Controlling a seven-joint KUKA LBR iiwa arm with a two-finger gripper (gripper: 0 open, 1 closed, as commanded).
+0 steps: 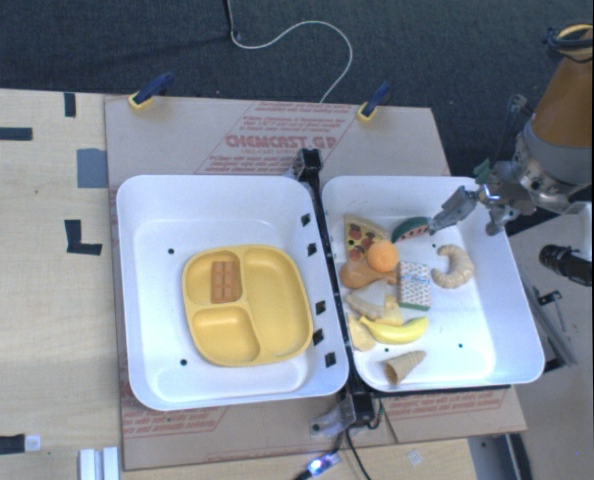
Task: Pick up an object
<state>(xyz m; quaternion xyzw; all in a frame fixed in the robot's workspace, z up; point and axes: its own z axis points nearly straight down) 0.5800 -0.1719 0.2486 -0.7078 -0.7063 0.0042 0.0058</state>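
My gripper point(466, 218) hangs over the far right part of the right bin point(497, 353), its two fingers point(449, 213) spread apart with nothing between them. The tip of the longer one is just beside a green-rimmed piece point(413, 230), and I cannot tell whether they touch. My arm's upper part is cut off at the frame's edge — only the orange band point(567, 103) and some grey wrist show. The things to pick lie heaped in the bin's left half: a pizza slice point(361, 235), an orange ball point(382, 257) resting on a brownish lump point(356, 274) that is half hidden, a curled beige piece point(454, 266), a small checkered block point(414, 284), a banana point(397, 330) and a cone point(404, 367). What lies under the banana is hard to make out. The left bin point(142, 268) holds a yellow divided plate point(262, 308) with a brown bar point(225, 279) in one compartment. Both bins sit on a cardboard sheet point(277, 143) clamped to the pale bench point(37, 298) — beyond it, dark floor and a white cable point(289, 32).
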